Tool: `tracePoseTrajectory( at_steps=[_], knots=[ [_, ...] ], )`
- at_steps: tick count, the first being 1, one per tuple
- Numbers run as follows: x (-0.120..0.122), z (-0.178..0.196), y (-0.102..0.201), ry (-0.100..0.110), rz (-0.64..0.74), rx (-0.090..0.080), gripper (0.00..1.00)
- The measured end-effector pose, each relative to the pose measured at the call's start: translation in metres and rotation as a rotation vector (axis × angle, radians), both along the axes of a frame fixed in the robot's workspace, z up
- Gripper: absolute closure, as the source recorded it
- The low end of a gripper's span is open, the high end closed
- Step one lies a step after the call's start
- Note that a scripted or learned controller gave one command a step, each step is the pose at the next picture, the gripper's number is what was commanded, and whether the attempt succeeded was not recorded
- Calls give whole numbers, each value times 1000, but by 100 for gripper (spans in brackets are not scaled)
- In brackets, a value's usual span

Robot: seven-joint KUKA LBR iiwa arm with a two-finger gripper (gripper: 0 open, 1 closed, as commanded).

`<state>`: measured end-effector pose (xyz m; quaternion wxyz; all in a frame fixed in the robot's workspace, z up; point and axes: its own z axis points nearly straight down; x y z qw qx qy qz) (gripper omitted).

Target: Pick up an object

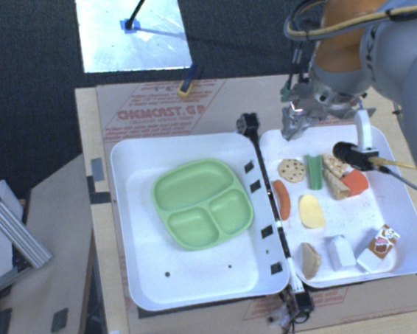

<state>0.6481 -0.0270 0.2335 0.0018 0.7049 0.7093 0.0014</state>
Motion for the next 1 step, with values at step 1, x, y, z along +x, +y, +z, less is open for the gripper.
tracePoseTrajectory(
  at_steps=[1],
  knots=[
    [-4,-3,1,3,0,0,100]
  ],
)
